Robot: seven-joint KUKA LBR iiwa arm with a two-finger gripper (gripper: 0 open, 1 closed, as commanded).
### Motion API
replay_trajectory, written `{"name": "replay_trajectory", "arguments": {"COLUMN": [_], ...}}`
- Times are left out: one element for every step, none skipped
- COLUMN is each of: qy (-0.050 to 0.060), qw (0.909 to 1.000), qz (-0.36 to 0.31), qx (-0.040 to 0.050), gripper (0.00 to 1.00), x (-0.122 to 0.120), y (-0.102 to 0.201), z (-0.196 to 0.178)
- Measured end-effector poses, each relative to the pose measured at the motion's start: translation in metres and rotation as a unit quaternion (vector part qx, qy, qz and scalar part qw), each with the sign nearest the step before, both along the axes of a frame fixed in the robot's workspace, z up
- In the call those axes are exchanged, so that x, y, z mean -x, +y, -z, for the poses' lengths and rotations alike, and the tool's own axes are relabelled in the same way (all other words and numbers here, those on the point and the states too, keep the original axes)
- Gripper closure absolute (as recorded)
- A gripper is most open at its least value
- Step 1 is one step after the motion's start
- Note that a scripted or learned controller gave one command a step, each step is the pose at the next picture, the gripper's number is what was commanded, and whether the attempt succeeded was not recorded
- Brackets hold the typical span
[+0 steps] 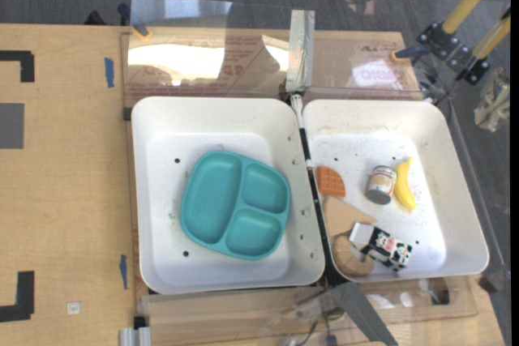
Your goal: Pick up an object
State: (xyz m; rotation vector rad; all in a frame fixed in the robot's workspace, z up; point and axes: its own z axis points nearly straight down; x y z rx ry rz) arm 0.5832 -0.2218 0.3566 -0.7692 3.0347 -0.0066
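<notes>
The right bin (430, 134) holds several small objects. A yellow banana (405, 183) lies right of centre, with a small silver can (379, 184) touching its left side. An orange waffle-like piece (330, 182) sits near the bin's left wall. A tan cardboard piece (345, 216) lies below it, beside a round wooden disc (351, 254) at the front edge. A black-and-white toy (388, 248) rests next to the disc. A teal divided plate (235, 205) fills the middle of the left bin (154, 174).
A clear plastic panel (211, 44) stands behind the bins, with a grey post (300, 49) between them. Yellow poles with black clamps (462, 20) rise at the upper right. Wooden bench surface (57, 174) spreads to the left.
</notes>
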Motion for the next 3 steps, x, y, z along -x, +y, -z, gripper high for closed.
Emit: {"name": "replay_trajectory", "arguments": {"qy": [0.003,0.001,0.003], "qw": [0.9948,0.9995,0.9964], "qz": [0.101,-0.032,0.085], "qx": [-0.0013,0.0001,-0.0014], "gripper": [1.0,1.0,1.0], "x": [0.062,0.002,0.035], "y": [-0.001,0.0,-0.002], "z": [0.017,-0.006,0.008]}}
